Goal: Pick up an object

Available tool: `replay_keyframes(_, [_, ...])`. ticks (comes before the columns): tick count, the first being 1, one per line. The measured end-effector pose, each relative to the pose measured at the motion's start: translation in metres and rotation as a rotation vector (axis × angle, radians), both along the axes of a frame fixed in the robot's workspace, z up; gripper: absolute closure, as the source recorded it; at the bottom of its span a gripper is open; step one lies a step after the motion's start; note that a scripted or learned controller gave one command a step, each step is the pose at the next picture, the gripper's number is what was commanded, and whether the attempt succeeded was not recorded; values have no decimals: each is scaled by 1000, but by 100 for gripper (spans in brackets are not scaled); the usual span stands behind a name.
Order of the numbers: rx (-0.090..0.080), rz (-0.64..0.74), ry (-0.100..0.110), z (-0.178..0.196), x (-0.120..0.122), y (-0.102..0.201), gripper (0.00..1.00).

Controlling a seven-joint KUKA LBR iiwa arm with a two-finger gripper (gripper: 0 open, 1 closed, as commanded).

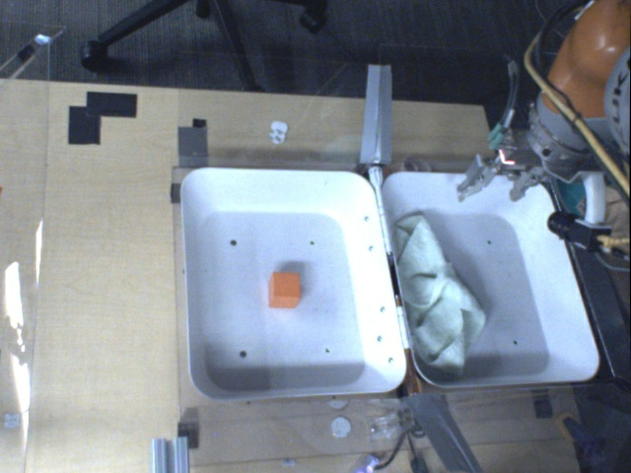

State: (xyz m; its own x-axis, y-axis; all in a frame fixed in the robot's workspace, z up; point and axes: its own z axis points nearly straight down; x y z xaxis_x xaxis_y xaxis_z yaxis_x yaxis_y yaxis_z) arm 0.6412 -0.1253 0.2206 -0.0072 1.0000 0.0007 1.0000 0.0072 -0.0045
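A small orange cube [285, 290] rests near the middle of the left bin [212, 264]. In the right bin [532, 294], a crumpled pale green cloth [437, 294] lies against the left wall. My gripper [497, 186] hangs over the far edge of the right bin, above and to the right of the cloth. It is open, its two fingers spread apart with nothing between them.
A grey metal bar [376, 116] runs back from the divider between the two bins. The arm's cables and orange band [592, 37] fill the upper right. Black tape marks [99, 114] sit on the wooden bench at far left.
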Motion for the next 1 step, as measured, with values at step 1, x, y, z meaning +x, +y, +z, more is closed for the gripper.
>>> replay_keyframes(1, [-1,24,-2,-126,19,-41,0])
